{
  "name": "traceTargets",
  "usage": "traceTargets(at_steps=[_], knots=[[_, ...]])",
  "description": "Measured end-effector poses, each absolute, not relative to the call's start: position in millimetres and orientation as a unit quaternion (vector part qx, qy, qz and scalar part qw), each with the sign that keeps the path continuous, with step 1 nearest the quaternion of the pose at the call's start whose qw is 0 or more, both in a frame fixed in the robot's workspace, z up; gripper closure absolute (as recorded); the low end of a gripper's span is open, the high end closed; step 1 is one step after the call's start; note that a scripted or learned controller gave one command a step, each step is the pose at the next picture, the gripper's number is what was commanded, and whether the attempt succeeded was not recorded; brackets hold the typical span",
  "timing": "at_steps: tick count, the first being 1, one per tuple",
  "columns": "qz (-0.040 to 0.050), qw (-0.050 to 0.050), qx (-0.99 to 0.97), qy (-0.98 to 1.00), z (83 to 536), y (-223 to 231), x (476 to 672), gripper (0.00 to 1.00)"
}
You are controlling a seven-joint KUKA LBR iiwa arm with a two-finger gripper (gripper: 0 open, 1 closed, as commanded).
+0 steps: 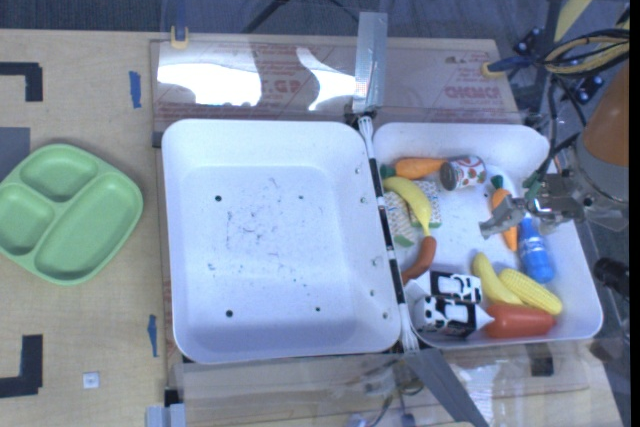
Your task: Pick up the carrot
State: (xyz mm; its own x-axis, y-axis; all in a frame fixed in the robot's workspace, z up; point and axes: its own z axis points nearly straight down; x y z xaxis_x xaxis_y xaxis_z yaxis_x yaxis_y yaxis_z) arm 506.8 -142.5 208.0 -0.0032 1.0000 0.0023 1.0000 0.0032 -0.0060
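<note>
Carrot (498, 200) directly beneath the gripper (500, 220) in the right bin (470, 137), showing orange on either side of it. Cannot tell whether the gripper is apart or together. Crowded just beside the gripper by a blue bottle (537, 255): risks catching or nudging that instead. Tapered and probably slick, so likely to squirt free under an off-centre squeeze. Could also be confused with a similar orange piece (418, 167) well away from the gripper.
</note>
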Motion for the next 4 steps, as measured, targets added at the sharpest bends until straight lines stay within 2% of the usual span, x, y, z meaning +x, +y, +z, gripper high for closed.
traceTargets(at_steps=[1, 2, 3, 4], knots=[[0.001, 0.003, -0.711, -0.703, 110.4, -171.6, 550.1, 0.0], [-0.0096, -0.002, -0.72, -0.694, 93.7, -189.5, 601.6, 0.0], [-0.0078, -0.004, -0.719, -0.695, 100.8, -190.6, 602.2, 1.0], [0.0007, 0.0, -0.689, -0.724, 207.6, -209.6, 588.1, 1.0]])
